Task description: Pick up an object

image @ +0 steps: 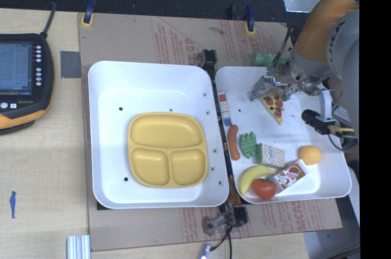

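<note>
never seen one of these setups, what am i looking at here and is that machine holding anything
This is one picture from a camera fixed above a workbench, looking down at a slant. The grey machine with the orange band is a robot arm reaching in from the right. Its hand hangs low over the right white bin, right by a toy pizza slice. I cannot tell whether it grips anything.

That bin also holds toy food: a sausage, a green piece, a cracker, an orange, a banana, a tomato and a small packet.

The left white bin holds a yellow divided plate. At the far left lies the robot's handheld control pad.
</note>
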Robot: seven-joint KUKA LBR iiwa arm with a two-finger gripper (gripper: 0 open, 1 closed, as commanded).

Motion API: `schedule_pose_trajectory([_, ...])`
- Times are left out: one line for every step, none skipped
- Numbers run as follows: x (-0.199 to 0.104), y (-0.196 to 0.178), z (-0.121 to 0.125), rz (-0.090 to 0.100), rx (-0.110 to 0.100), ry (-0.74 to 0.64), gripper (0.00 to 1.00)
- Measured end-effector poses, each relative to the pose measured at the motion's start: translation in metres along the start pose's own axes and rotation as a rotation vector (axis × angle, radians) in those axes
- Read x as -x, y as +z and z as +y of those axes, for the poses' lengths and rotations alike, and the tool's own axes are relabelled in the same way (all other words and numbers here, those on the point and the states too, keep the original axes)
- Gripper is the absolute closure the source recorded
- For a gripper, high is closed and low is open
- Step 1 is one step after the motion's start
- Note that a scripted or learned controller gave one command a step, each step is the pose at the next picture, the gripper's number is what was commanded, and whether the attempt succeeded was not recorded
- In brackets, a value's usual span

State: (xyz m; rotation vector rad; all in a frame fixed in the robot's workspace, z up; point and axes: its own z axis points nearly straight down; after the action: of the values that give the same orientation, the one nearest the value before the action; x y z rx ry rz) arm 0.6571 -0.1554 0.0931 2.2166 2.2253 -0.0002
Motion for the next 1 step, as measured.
schedule_pose_trajectory([0.0552,-0.0461,-0.0141,0.001,-0.001,0.002,0.0])
